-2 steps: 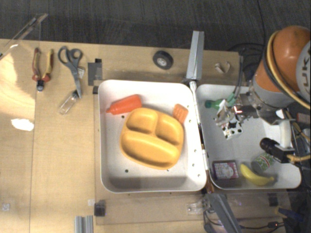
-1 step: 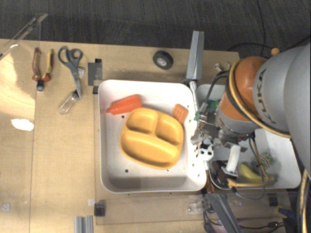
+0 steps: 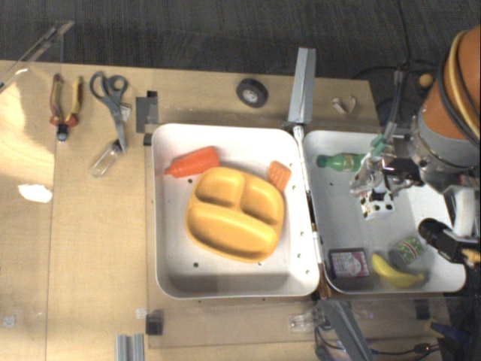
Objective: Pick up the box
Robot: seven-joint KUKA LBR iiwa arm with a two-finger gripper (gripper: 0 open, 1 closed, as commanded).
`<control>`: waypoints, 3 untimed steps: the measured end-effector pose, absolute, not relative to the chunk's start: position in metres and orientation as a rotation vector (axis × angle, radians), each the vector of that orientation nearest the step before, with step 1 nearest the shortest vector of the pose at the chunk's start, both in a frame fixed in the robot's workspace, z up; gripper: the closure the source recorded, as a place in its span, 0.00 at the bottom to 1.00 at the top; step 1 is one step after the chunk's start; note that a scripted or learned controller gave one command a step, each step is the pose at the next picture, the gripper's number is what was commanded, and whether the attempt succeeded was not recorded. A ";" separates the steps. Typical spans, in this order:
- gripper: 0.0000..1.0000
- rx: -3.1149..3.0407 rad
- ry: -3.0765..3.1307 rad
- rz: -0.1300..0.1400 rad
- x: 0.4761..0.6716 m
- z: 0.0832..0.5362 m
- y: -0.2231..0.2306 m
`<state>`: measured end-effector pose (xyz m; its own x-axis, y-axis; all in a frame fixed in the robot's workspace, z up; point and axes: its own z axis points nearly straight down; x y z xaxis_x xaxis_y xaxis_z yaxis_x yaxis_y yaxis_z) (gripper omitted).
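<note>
The box is small, dark maroon with a pale label, and lies flat in the front left corner of the right bin. My gripper hangs over the middle of that bin, farther back than the box and a little to its right, apart from it. A small white and black piece shows at the gripper's tip. I see nothing from the bin lifted off its floor.
In the right bin also lie a green bottle at the back left, a banana and a green can at the front. The left bin holds a yellow divided plate, a carrot and a small orange piece. Scissors and pliers lie on the bench.
</note>
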<state>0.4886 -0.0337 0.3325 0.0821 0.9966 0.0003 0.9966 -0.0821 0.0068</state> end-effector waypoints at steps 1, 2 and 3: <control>1.00 2.527 1.864 0.003 0.488 0.288 0.015; 1.00 2.700 1.606 0.001 0.487 0.231 0.020; 1.00 3.042 0.782 0.001 0.541 0.235 0.011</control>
<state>0.5410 0.0106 0.2348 0.8762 0.4820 0.0003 0.4820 -0.8762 0.0006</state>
